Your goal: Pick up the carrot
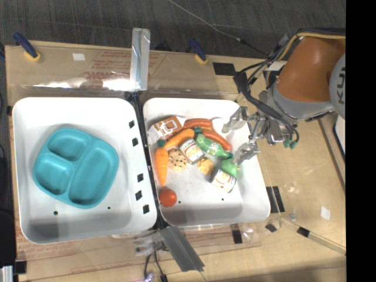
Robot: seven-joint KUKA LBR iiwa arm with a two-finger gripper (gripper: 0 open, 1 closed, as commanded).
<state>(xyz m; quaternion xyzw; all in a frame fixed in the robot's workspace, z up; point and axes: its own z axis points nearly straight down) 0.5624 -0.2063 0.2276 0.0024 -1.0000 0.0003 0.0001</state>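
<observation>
Carrot [161, 165] upright in view by right bin's [249, 207] left wall, green top up; jaws spread, holding nothing.

— Arm: how is it posed?
— It is extended in from the right, orange band uppermost.
— Gripper [241, 135]?
— Its two fingers [234, 121] are spread apart; nothing is held between them.
</observation>
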